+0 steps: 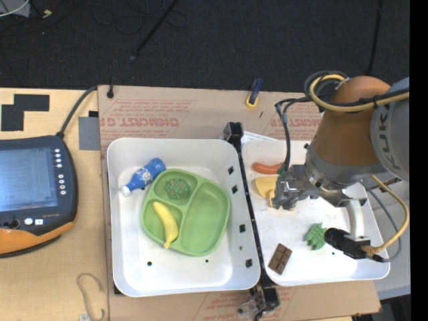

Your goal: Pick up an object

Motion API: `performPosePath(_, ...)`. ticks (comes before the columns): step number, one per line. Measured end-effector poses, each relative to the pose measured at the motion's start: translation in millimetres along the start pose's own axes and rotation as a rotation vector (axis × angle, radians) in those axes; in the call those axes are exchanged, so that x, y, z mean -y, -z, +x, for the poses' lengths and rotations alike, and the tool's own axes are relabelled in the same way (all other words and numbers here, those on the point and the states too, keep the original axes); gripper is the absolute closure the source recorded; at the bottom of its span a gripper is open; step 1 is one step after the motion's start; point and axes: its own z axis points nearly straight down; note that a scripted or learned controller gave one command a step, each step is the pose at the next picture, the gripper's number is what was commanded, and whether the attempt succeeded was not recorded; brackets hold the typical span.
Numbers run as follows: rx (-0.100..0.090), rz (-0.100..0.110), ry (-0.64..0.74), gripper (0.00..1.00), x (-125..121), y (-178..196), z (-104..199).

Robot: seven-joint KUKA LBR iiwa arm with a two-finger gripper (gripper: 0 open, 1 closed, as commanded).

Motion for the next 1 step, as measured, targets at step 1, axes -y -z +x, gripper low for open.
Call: performPosePath(1, 0.002, -0.005, 0.000, 1.00, 6.6, 19.5, 24.9)
